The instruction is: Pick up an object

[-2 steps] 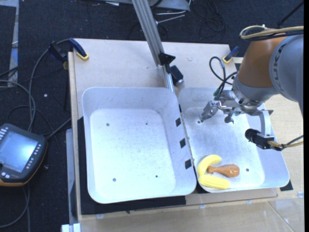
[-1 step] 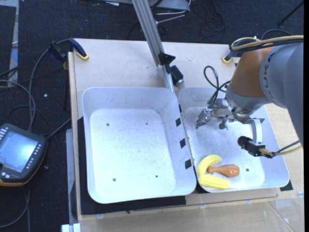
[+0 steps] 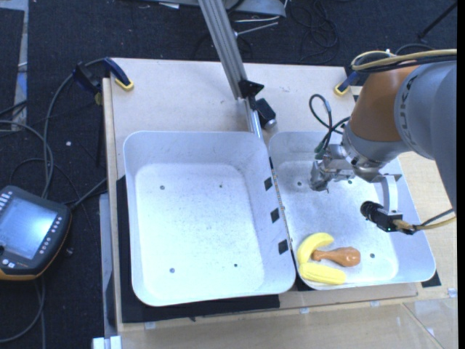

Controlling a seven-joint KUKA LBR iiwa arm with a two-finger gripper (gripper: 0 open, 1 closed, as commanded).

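A yellow banana (image 3: 317, 258) lies curled in the near part of the right bin (image 3: 305, 208). An orange-brown drumstick-shaped toy (image 3: 340, 256) rests against it on the right. My gripper (image 3: 320, 182) hangs over the far middle of the right bin, well behind both objects, with nothing visible between its fingers. It points down at the bin floor, and its tips are small and dark.
The left bin (image 3: 196, 217) sits beside the right one, their walls meeting in the middle. A slanted metal pole (image 3: 229, 49) rises behind the bins. Yellow clamps (image 3: 122, 83) hold the bench's far corners. A teach pendant (image 3: 29, 231) lies on the floor at left.
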